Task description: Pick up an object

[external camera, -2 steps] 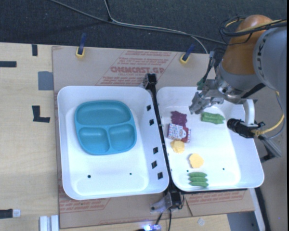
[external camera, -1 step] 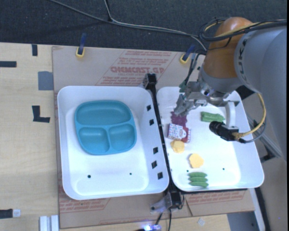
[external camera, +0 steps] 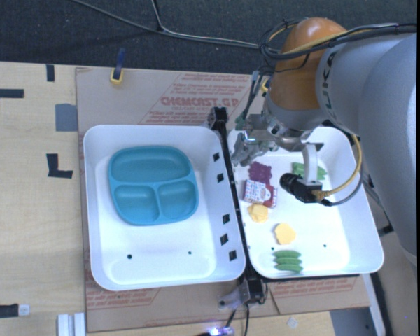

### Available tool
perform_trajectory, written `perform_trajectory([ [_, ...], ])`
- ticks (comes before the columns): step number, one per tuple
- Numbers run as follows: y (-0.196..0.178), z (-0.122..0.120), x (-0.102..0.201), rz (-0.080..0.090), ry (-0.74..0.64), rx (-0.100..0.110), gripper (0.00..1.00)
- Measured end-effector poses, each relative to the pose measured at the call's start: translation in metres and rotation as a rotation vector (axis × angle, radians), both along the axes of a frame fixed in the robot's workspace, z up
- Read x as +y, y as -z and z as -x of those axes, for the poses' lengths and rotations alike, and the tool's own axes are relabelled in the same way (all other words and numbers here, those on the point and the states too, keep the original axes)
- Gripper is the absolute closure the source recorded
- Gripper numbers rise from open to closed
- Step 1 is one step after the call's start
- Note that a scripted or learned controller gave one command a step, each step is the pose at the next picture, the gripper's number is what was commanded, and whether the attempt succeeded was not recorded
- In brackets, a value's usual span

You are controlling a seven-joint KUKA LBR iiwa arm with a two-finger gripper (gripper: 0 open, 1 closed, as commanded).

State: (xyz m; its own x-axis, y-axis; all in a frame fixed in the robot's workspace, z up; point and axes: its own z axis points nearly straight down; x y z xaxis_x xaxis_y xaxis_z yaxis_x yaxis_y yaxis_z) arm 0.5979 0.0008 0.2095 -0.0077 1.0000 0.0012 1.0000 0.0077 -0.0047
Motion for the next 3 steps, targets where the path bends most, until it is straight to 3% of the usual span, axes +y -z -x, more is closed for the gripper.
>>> perform_trajectory([
  [1, 0.009, -0.001, 0.052, 0.002, 0.001, 0.002, 1.00],
  [2, -0.006, 0.009, 0.099, 0.001, 0.001, 0.001, 1.00],
  [3, -0.006, 0.008, 0.097, 0.002, 0.004, 0.000, 0.00],
])
